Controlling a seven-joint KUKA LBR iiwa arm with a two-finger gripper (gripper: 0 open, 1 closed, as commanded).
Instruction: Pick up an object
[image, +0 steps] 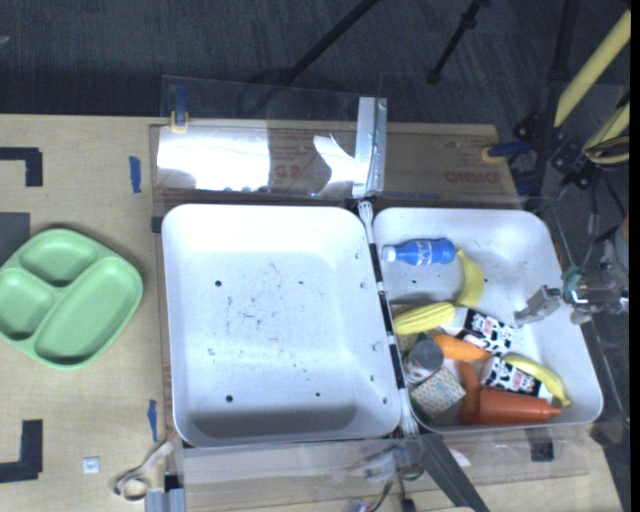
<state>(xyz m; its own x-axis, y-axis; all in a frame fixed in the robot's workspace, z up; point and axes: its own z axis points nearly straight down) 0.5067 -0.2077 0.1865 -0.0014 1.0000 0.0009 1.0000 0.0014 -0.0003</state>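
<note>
Showing blue bottle, label unreadable, beside banana.

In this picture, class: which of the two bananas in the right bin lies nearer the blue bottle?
The upper banana, curving just right of the blue bottle. The other banana lies low in the bin, beside the carrot.

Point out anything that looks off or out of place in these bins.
All the items, blue bottle, bananas, carrots, are heaped in the right bin, overlapping in its near half. A green divided plate sits outside both bins on the bench.
</note>
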